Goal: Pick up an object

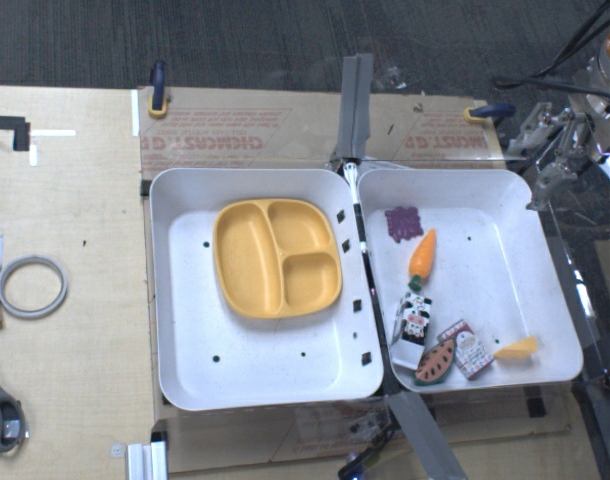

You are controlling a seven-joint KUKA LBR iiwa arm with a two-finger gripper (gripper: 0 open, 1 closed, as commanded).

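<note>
All the small things that could be picked lie in the right bin (pixel 545 268), while the left bin (pixel 185 348) carries a yellow divided plate (pixel 278 258). At the upper right corner of the right bin, just outside its rim, stands a grey metal assembly that I take for the gripper (pixel 560 148); whether it is released or clenched I cannot tell, because it is small and mixed with cables there.

From that place every object lies to the left and lower in the view. The purple piece (pixel 403 222) and the carrot (pixel 422 253) are near the dividing wall, touching or almost touching. The carrot's long axis runs nearly from top to bottom of the view, with a slight lean. Lower, the cow-patterned toy (pixel 415 320), the watermelon slice (pixel 436 361) and the small red and white carton (pixel 472 351) crowd together. The yellow wedge (pixel 516 348) lies apart from them, with bare floor around it.

In my judgement the wedge is the easiest target, since nothing stands beside it; the carrot would want a grasp across its short side
</note>
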